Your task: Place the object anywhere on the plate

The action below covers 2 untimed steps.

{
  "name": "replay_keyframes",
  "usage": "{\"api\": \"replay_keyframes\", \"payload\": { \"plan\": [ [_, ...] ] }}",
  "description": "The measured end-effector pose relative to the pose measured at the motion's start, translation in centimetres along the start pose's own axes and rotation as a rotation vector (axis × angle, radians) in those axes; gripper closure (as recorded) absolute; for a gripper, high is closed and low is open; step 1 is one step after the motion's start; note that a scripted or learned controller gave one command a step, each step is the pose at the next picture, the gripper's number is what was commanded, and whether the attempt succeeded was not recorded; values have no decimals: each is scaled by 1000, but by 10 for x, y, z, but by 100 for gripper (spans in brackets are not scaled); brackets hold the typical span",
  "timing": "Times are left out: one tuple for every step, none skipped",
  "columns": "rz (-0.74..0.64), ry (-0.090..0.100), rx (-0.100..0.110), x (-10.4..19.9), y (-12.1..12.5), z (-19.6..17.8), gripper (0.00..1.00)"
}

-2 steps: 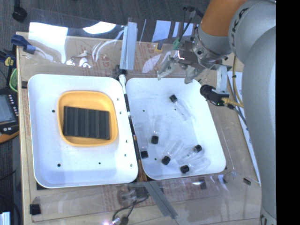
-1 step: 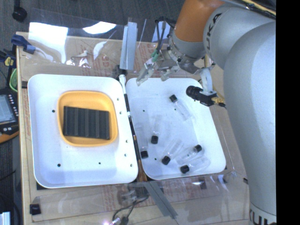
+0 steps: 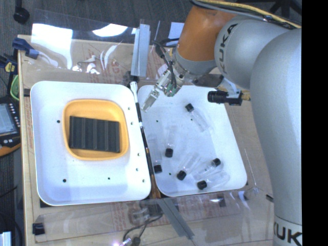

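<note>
Reaching in from the right, the grey KUKA arm (image 3: 256, 50) with its orange band hangs its gripper (image 3: 154, 97) over the top left corner of the right bin (image 3: 233, 137), close to the ridge where the two white bins meet. Whether the fingers stand apart or together cannot be told; nothing shows between them.

Two bins sit side by side on the bench (image 3: 97, 60). The left bin (image 3: 46, 152) holds one yellow plate (image 3: 95, 129) with rounded corners and a dark ribbed insert (image 3: 95, 134) in its middle. A black handheld device (image 3: 7, 119) lies at the far left edge of the bench, and black cabling runs around the wrist.

In the right bin lie clear plastic vials with black caps, hard to see against the white. Six caps can be counted: one vial (image 3: 196, 115) near the top centre, the closest to the gripper, below and to its right; one cap (image 3: 168, 151) in the middle left; and four more clustered near the bottom edge (image 3: 197, 176). None of them touches the gripper, and all lie well apart from the plate, with the bin walls between.
</note>
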<state>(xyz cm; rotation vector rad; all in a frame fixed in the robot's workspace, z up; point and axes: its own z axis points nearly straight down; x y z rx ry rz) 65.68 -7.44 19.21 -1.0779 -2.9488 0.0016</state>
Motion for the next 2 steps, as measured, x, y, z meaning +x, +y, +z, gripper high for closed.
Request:
{"api": "replay_keyframes", "payload": {
  "plan": [
    [-234, 1, 1, 59, 41, -16, 0],
    [-500, 1, 1, 103, 100, 0, 0]
  ]
}}
